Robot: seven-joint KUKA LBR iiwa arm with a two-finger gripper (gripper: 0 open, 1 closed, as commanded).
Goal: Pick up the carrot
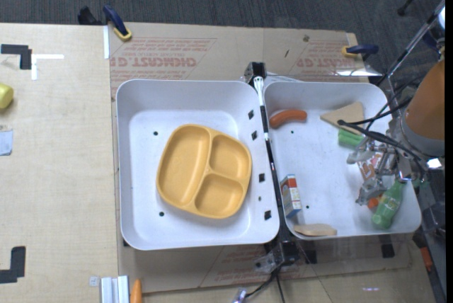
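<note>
Overhead, cardboard (233, 54) underlies two white bins (134, 153).

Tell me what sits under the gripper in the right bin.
Under the gripper lie a green bottle and an orange piece, possibly the carrot. The gripper covers most of that piece, hiding its shape.

Red printed lettering runs upside down across the cardboard sheet (170, 54) beneath the bins; its words are too small to read.

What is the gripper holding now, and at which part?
It cannot be told: the gripper is low over the carrot and a green bottle, with its grip obscured.
</note>
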